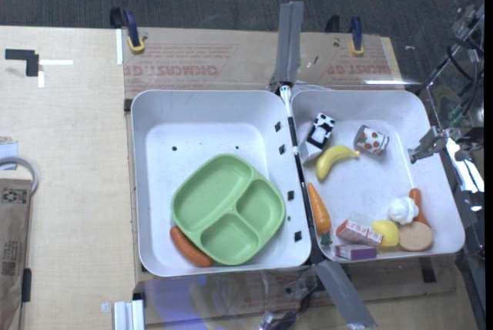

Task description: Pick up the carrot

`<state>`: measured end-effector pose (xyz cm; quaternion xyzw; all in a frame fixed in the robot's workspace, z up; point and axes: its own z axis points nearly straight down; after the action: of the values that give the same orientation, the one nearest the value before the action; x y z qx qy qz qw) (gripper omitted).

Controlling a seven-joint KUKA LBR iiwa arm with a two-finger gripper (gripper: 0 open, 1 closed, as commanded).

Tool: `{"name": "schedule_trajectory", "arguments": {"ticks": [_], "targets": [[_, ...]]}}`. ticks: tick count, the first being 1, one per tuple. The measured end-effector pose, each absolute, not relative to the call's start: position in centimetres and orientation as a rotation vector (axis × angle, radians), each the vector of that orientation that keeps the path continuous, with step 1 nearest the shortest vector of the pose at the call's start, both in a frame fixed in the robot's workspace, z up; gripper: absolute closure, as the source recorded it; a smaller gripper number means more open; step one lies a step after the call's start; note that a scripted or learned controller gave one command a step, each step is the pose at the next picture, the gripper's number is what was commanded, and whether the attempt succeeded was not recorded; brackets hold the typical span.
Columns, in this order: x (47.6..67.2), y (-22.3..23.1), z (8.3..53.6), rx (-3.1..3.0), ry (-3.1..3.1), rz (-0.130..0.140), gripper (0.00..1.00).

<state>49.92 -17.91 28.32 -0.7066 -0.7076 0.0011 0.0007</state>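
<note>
The carrot (317, 210) is orange with a small green top. It lies lengthwise against the left wall of the right bin (362, 99), just below a yellow banana (334, 159). My gripper (429, 146) is a small grey shape at the right rim of that bin, well to the right of the carrot and apart from it. Nothing shows in its grasp. The rest of the arm is cut off by the right side of the camera view.
The right bin also holds a black-and-white toy (320, 130), a small patterned can (371, 140), small boxes (358, 233), a lemon (386, 232), a white item (401, 209) and a tan disc (416, 237). The left bin (154, 166) holds a green divided plate (228, 208) and an orange sausage (189, 247).
</note>
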Motion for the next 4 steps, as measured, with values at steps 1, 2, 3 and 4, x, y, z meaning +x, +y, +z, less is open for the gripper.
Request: {"name": "schedule_trajectory", "arguments": {"ticks": [1, 2, 3, 4], "targets": [[50.7, -10.4, 12.9, -1.694, -2.642, 0.001, 0.0], [47.8, -10.2, 9.2, -1.866, -2.531, 0.001, 0.0], [47.8, -10.9, 10.7, -1.852, -2.538, -0.001, 0.0], [47.9, -11.0, 11.6, -1.858, -2.536, -0.002, 1.0]]}}
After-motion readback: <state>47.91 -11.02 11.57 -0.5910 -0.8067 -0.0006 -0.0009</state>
